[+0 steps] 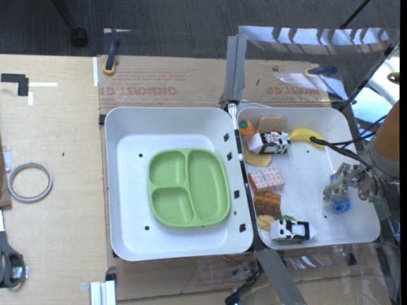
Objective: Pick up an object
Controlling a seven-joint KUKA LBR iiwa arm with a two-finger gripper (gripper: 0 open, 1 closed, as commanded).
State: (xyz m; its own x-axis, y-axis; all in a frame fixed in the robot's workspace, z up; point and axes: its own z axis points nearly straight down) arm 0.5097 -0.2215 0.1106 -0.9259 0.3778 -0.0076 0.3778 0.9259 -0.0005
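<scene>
Objects for picking all lie in the right bin (356,230), most of them crowded along its left wall: a cow-patterned carton (275,142) near the top, a yellow banana (304,134) just beside it, a pink wafer block (266,180), a brown waffle piece (267,202) and a second cow carton (290,230) near the front rim. You see a small blue item (341,206) alone on the right side of that bin, and the gripper (338,186) sits directly above it, just touching or very near it. You cannot tell from this slanted view how far apart the fingers stand, and nothing is visibly held between them. By my reading, you are at the reach-and-descend step over the blue item, with the grasp not yet made. The next move probably calls for a short straight drop and a close centred on that piece. You have open white floor around it on the left and front, but the bin's right wall is near the wrist, so keep any correction leftward. The left bin (121,189) holds a green divided plate (189,187), well apart.
</scene>
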